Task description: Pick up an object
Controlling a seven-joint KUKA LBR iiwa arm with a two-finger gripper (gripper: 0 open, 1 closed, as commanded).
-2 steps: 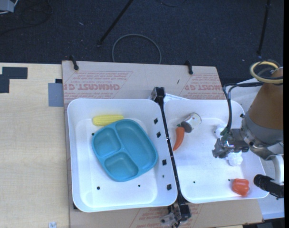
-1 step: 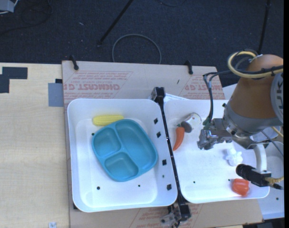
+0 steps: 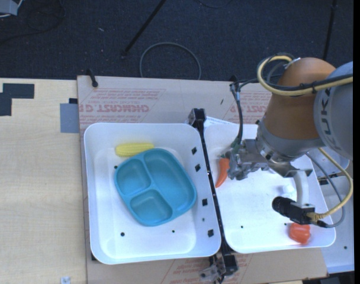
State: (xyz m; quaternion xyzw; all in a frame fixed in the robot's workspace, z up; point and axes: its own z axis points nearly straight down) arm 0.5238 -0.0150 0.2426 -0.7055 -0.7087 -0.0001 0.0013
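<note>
Carrot by right bin's left wall: likely light, stiff, slick; grip mid-body across width; end effector beside it, state indiscernible.

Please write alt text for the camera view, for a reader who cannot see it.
The gripper is low in the right bin, beside a carrot. The left bin holds a blue plate and a corn cob.
</note>
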